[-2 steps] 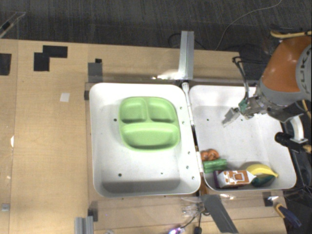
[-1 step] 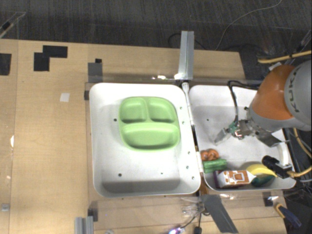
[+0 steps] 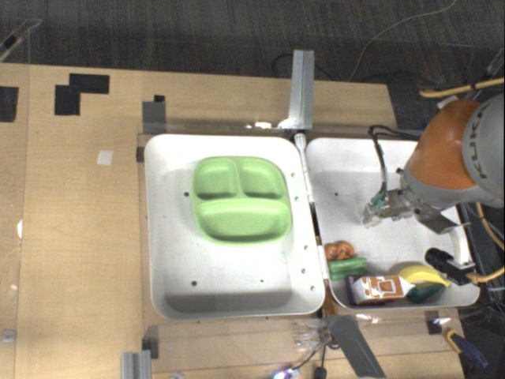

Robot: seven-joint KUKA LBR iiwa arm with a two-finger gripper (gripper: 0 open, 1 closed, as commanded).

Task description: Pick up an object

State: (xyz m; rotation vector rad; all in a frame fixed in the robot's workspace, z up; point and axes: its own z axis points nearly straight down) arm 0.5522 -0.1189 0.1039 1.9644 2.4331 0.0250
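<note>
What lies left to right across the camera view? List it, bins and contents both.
Left white shallow bin → green plastic divided tray → right white shallow bin → small orange-red item → brown-and-white carton → yellow banana-shaped item. The pincer hangs over the right bin, above the carton in the picture.

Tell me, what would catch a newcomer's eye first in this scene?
Probably the bright green divided tray, lying alone in the middle of the left bin. Next, the arm's orange band at the right, with its gripper over the right bin. Along that bin's near edge sit small things in a row: a reddish-orange item, a green one, a carton and a yellow banana.
</note>
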